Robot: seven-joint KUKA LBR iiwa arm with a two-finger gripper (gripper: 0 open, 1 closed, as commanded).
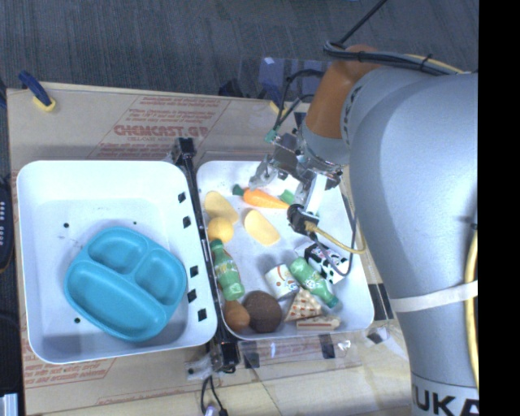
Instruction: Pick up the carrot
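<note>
Carrot (265, 198) lies crosswise, green top left, tip right, beneath gripper (286, 180).

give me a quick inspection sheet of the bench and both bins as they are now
surface: cardboard sheet under two white bins
job's things: carrot lies in the right bin, near its far wall
clutter: blue divided plate in the left bin; green bottle, brown ball, yellow pieces and cartons in the right bin
grippers: gripper just above the carrot
cables: black cable over the arm; yellow wire by the wrist
surroundings: dark floor beyond the bench
</note>
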